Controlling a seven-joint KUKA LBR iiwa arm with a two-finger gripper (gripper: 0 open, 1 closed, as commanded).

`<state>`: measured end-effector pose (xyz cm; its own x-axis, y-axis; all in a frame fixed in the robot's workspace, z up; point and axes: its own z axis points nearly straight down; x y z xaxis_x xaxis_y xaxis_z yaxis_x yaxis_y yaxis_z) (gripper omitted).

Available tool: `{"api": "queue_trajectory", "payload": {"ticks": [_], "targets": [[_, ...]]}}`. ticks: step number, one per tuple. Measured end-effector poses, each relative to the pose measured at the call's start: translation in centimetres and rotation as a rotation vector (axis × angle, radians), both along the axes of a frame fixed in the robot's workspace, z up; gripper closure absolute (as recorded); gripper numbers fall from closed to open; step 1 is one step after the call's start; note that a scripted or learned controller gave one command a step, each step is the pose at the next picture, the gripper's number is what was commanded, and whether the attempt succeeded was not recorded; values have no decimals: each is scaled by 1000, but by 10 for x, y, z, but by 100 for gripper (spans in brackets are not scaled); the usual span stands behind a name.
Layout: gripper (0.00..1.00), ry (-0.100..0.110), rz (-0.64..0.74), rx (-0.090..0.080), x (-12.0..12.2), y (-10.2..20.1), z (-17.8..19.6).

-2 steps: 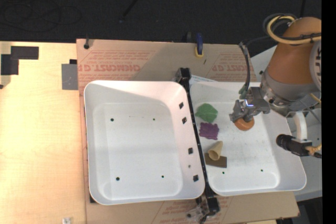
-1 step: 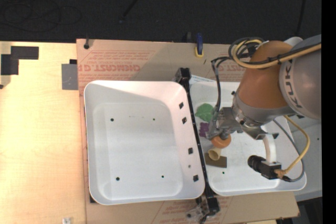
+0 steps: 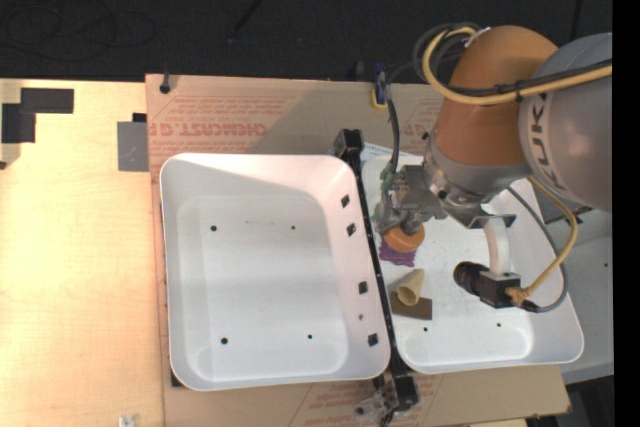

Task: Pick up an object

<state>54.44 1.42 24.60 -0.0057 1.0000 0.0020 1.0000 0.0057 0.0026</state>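
Overhead, the wooden bench (image 3: 70, 255) filled the 9 o'clock side, with a cardboard sheet (image 3: 250, 115) spread under both bins. The left bin (image 3: 260, 285) sat at centre. The arm (image 3: 500, 115) entered from 3 o'clock and hung over the right bin (image 3: 480, 340), which lay toward 4 o'clock and touched the left bin along their shared rim. The gripper (image 3: 403, 213) pointed down at the right bin's 9 o'clock edge, directly over a round orange object (image 3: 405, 238) and touching or nearly touching it. How the gripper was set could not be made out from this angle. A small purple piece (image 3: 398, 256) lay just at 6 o'clock of the orange object, touching it. Further toward 6 o'clock lay a beige cone (image 3: 409, 287), resting against a flat brown scrap (image 3: 416, 309).
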Motion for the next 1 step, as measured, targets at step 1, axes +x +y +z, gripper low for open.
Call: {"api": "queue_trajectory", "payload": {"ticks": [1], "targets": [[100,1,-4,-2,50,22,14]]}}
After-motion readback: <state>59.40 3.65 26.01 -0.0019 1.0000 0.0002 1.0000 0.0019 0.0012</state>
